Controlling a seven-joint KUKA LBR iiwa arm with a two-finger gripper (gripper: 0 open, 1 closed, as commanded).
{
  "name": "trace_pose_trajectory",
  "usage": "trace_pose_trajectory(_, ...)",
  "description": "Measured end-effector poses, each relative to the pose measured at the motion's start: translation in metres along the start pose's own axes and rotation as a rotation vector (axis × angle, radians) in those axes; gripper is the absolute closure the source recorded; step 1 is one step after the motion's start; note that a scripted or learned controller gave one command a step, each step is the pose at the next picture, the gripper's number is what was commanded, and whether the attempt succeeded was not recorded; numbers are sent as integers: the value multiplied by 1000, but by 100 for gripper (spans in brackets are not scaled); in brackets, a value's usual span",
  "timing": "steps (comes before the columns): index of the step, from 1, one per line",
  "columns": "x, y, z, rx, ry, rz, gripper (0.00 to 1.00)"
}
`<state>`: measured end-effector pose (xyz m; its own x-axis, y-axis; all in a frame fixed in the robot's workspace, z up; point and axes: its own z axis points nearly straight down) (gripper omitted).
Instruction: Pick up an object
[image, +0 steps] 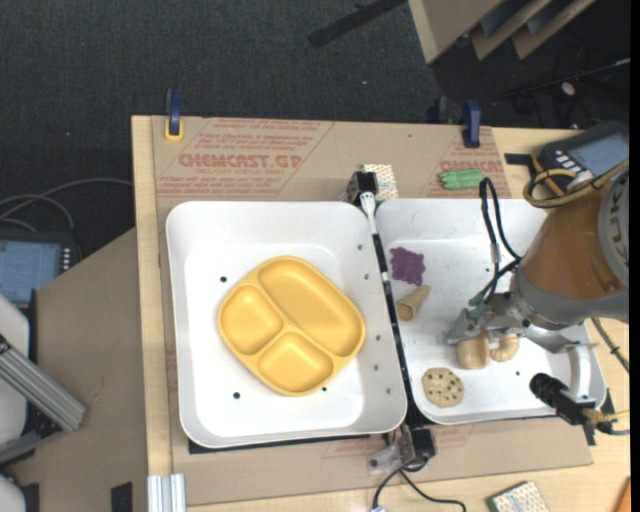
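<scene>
Cookie (442, 386): round, flat, speckled tan.

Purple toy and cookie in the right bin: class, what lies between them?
In the camera view, a small tan cone lies between the purple toy and the cookie, on the bin's white floor.

One fixed camera, high above the bench (250, 150), looking down at a slant.

It sits far enough off to take in both white bins whole, the left bin (190, 300) toward 9 o'clock and the right bin (450, 215) toward 3 o'clock, with dark floor at 12 o'clock and the arm (580, 250) coming in from 3 o'clock.
</scene>
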<state>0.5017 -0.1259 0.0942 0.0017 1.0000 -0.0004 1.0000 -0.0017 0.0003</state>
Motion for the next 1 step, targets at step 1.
trace_pose_trajectory(1, 51, 20, -131, -8, -1, -6, 100)
